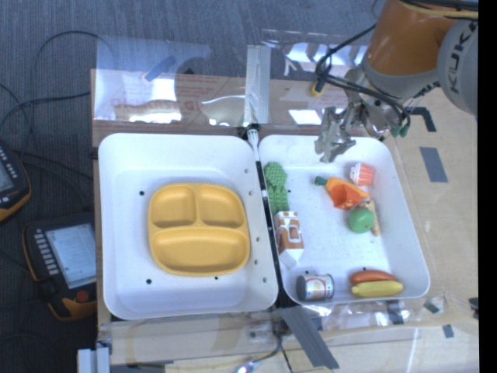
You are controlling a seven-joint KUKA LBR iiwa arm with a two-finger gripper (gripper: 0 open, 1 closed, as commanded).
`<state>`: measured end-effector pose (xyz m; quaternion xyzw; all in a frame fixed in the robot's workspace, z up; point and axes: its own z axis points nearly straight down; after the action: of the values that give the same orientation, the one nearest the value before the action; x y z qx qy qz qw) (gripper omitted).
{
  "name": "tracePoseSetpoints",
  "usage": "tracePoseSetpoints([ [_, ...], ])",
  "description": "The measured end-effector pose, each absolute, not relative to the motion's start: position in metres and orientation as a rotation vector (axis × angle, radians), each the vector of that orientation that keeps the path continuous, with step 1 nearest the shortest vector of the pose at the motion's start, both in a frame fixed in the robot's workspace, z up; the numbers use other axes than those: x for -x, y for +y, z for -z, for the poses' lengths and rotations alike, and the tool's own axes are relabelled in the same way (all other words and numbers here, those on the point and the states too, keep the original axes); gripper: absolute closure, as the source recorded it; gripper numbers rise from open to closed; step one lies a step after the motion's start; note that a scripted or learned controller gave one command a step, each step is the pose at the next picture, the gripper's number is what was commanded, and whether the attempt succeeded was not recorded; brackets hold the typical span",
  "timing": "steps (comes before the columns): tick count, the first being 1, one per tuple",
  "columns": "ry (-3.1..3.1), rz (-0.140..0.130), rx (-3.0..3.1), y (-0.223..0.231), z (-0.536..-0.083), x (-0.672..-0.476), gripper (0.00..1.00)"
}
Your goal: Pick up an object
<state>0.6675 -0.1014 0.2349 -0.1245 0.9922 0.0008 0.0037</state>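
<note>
My gripper hangs over the far edge of the right bin, its grey fingers pointing down with nothing between them. Below it lie an orange carrot, a green round fruit and a small red-and-white piece. A green ridged vegetable and a small brown-and-white carton lie along the bin's left wall. A tin can and a hot dog or banana-like toy rest at the near edge.
The left bin holds a yellow divided plate. Clear plastic sheets and tape lie behind the bins. Cables hang from the arm's wrist. Devices sit on the floor at the left.
</note>
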Motion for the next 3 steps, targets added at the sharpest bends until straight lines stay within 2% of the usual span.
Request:
tracePoseSetpoints([
  [1,3.106,-0.007,0.39,-0.1,-0.244,-0.669,1.0],
  [2,3.11,-0.003,0.397,-0.061,-0.278,-0.67,1.0],
  [3,3.105,-0.006,0.396,-0.06,-0.288,-0.671,1.0],
])
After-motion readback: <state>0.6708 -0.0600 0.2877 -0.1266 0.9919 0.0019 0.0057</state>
